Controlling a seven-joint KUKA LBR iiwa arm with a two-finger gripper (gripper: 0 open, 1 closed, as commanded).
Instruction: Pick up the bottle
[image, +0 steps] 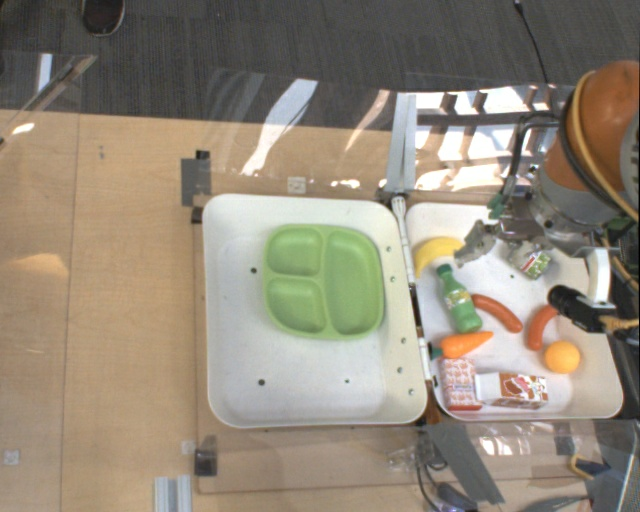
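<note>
From the overhead camera, the pale wooden tabletop (100, 300) carries two shallow white bins. The left white bin (235, 390) holds a light-green plastic divided plate (325, 280). The right white bin (600, 405) holds the clutter, and the landmark there is the small green plastic bottle (460, 303), lying on its side with its cap toward the far wall.

Just beyond the bottle's cap sits a yellow banana (436, 250). Beside the bottle, on the arm's side, lies a red sausage (497, 312); just nearer than the bottle rests an orange carrot (465, 344), and nearer again a red-and-white carton (495, 388). A second sausage (541, 326) and an orange ball-shaped fruit (562, 357) lie farther toward the arm.

The grey pincer (478, 243) hangs over the far part of the right bin, just beyond the bottle; I cannot tell whether it is wide or narrow, and nothing is seen in it.

The bottle looks light, stiff and smooth, likely to roll. Taking it across the mid-body, square to its length, seems best.
</note>
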